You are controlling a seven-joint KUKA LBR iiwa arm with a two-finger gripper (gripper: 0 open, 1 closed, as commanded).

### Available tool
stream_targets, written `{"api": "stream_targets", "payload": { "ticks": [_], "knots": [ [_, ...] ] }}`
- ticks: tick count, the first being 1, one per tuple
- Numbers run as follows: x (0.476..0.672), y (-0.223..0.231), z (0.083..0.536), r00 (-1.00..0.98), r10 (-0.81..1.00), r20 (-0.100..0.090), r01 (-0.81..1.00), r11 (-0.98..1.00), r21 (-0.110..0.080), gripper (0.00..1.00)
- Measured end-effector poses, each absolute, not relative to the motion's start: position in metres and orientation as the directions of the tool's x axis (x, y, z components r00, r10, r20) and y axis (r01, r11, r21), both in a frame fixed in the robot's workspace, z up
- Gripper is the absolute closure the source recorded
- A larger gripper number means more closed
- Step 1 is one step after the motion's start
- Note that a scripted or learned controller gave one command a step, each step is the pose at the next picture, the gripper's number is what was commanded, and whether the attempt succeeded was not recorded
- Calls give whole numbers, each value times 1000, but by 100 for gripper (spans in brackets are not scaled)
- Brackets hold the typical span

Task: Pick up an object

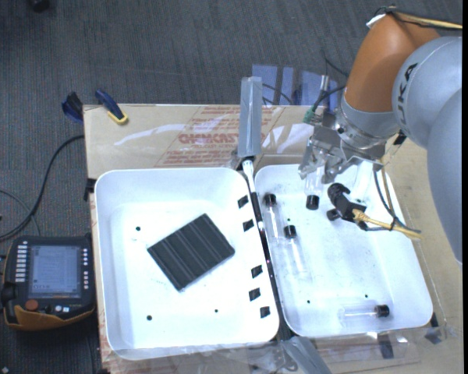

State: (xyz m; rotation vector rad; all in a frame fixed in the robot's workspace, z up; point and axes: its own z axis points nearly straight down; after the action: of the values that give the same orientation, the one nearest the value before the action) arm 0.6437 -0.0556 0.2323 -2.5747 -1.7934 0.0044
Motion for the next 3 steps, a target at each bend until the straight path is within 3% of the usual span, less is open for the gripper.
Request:
{"api": "stream_targets", "payload": {
  "ticks": [1, 2, 3],
  "knots": [
    [644, -55, 233, 433, 901, 0, 901, -433, -3, 100],
    [644, -102, 233, 552, 834, -1, 834, -552, -3, 100],
    [644, -127, 257, 488, 873, -1, 873, -488, -2, 100]
  ]
}}
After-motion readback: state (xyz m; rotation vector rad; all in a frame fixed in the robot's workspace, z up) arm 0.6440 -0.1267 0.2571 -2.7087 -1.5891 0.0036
